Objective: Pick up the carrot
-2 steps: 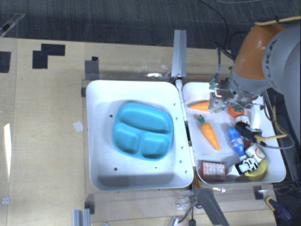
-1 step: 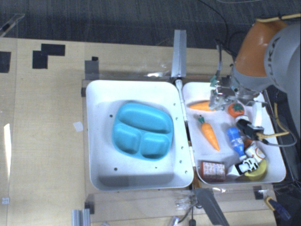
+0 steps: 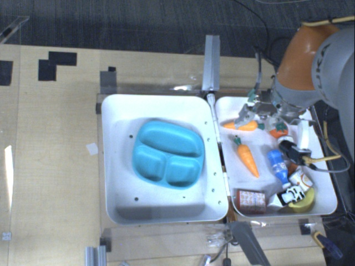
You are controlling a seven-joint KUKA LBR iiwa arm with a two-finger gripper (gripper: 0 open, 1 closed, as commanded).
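Camera view. Two white bins sit side by side on the bench. The left bin [image 3: 111,165] holds a blue divided tray [image 3: 168,153] with three compartments. The right bin [image 3: 327,204] holds the loose items.

Task object. Two carrots are present in the right bin. The larger carrot [image 3: 247,158] lies flat on the bin floor near the bin's centre, green top toward the rear, tip toward the front. The smaller carrot [image 3: 244,127] lies across the rear of the bin, directly under the tool.

Arm. The arm enters from the right, with the orange band [image 3: 297,54] above the wrist. The gripper [image 3: 256,114] is low over the rear of the right bin, just above or touching the smaller carrot. Contact cannot be confirmed. The pincer state cannot be told: the tool body hides the tips.

Other contents. A blue bottle [image 3: 278,167] lies just right of the larger carrot. A small brown box [image 3: 252,199] rests at the front wall. A yellow object [image 3: 302,199] with a black-and-white item on it occupies the front right corner. An orange-and-green piece [image 3: 279,131] lies beside the tool.

Progress. Approach appears complete or nearly so. Both carrots rest on the bin floor. No grasp is confirmed. Remaining, by judgement: close on a carrot, then lift it.
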